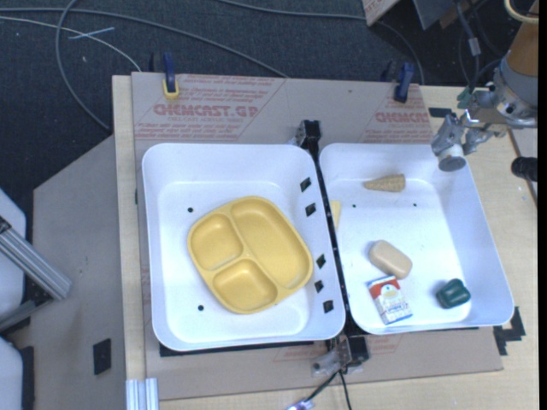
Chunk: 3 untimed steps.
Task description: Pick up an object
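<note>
The bench [214, 101] is a flat board with red printing, held at the far edge by two blue clamps [170, 73]. On it stand two shallow white bins side by side, touching along the middle line. The left bin [162, 195] holds a yellow divided plate [249, 254] with three compartments, lying flat and a little turned, near the middle of the bin. The right bin [479, 229] holds four small things, all apart from each other. A tan oval piece like a soap bar [391, 258] lies near the centre. Just below it lies a small red and white box [390, 300] (the print is too small to read). A dark green small object [453, 294] lies near the right front corner. A pale cone-shaped piece [385, 183] lies close to the far wall.

The gripper [448, 148] hangs over the far right corner of the right bin, above the rim, and carries nothing; how wide it stands I cannot tell.
</note>
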Motion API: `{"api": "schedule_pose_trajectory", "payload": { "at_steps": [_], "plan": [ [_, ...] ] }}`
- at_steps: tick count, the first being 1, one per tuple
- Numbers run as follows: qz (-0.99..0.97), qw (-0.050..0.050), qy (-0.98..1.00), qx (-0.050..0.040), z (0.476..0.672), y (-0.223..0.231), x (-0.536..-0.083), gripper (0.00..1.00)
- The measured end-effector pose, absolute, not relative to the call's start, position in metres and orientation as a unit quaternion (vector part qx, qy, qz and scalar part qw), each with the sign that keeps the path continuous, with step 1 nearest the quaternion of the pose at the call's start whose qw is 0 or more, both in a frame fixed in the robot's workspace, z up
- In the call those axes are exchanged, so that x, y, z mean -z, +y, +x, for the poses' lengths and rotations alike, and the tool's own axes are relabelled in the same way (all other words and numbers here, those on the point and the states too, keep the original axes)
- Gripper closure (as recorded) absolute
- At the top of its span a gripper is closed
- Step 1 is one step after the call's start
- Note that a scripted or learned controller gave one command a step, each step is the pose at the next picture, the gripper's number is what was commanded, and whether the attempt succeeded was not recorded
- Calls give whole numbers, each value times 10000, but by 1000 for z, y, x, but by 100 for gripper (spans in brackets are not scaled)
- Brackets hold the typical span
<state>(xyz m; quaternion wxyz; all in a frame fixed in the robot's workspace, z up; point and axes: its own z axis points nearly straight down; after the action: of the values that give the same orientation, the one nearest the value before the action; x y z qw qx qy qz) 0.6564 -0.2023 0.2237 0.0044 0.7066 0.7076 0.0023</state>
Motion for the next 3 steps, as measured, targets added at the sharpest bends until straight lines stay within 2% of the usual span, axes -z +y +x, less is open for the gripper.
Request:
{"api": "schedule_pose_trajectory", "payload": {
  "at_steps": [1,2,3],
  "plan": [
    [7067,38,7075,-19,658,-203,-275,100],
    [7054,-13,7088,-1,654,-158,-274,100],
    [7048,-24,7094,-3,657,-97,-259,100]
  ]
}}
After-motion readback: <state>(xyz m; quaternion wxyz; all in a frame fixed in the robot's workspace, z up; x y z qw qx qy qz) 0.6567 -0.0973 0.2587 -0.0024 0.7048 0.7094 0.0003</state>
